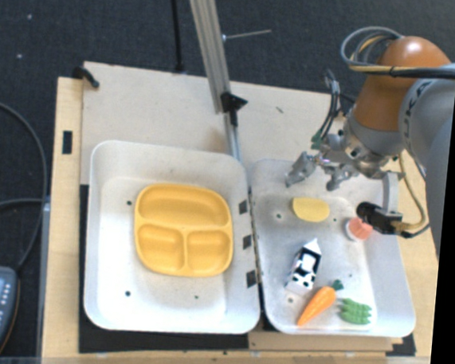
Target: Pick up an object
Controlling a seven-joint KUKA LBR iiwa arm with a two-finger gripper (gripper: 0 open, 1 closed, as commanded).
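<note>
Single arm enters from the upper right of the frame, grey body with orange band, wrist hanging over the top edge of the right bin. Gripper sits above the bin's upper part, fingers spread apart with open air between them, nothing pinched. One fingertip points down-left, the other is just right of it near the wrist.

Candidate objects, all in the right bin: a flat yellow piece just below the gripper, near but apart from it (closest target, judging by position); a small pink round thing to its right, beside a black fitting on the arm's cabling; a black-and-white cow-patterned carton in mid-bin, tilted; an orange carrot lying diagonally at lower centre, touching or nearly touching the carton's lower end; a green leafy toy just right of the carrot.

Left bin holds a yellow divided tray, three compartments, nothing in them. Not involved as far as I can judge.

A metal pole slants from top centre down to the gap between the bins.

Progress: early. No grasp made, nothing lifted, every object resting on the bin floor. Left to do: descend onto a target (likely the yellow piece), close, lift clear. The flat piece looks low-profile, so the fingers may slide over it.
</note>
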